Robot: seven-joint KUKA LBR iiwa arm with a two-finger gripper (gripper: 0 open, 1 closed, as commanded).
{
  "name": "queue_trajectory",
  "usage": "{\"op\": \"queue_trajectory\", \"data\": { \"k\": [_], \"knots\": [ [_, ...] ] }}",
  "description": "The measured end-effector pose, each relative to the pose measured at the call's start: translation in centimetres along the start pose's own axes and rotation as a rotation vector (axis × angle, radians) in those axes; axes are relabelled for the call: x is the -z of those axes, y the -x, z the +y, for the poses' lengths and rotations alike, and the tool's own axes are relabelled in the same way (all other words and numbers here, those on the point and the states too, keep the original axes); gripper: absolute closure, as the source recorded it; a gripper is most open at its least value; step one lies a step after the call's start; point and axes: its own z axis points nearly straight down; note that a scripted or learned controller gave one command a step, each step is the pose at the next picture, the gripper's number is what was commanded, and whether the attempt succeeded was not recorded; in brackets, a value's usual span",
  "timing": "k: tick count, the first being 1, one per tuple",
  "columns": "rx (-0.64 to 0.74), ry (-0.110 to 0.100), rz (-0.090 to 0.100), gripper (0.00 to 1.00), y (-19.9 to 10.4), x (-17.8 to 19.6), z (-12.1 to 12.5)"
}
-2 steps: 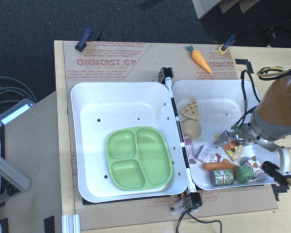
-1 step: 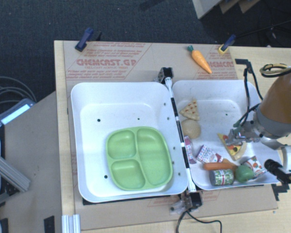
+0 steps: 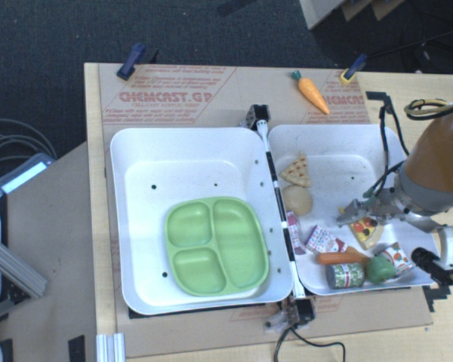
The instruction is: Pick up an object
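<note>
one gripper (image 3: 360, 211) apparently over yellow toy (image 3: 367, 231).

Your divided plate (image 3: 214, 246) lies in the left bin (image 3: 136, 157). In the right bin (image 3: 340, 138), a pizza slice (image 3: 296, 170) sits behind a potato (image 3: 297, 200); a can (image 3: 346, 275) lies at the front wall. A carrot (image 3: 313, 93) rests on the bench behind the bins.

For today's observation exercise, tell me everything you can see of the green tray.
The green tray is a pale green, plastic-looking plate with rounded corners, moulded into three compartments: two above, one wide one below. It lies flat and slightly turned in the left bin, toward its near side. It rests on the bin floor, its right edge near the bin's right wall. Nothing lies in its compartments, and nothing else touches it.
</note>
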Motion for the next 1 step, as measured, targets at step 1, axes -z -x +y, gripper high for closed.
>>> {"op": "queue_trajectory", "data": {
  "k": [1],
  "knots": [
    [0.003,-0.003,0.003,0.0,1.45,-1.09,-1.41]
  ]
}}
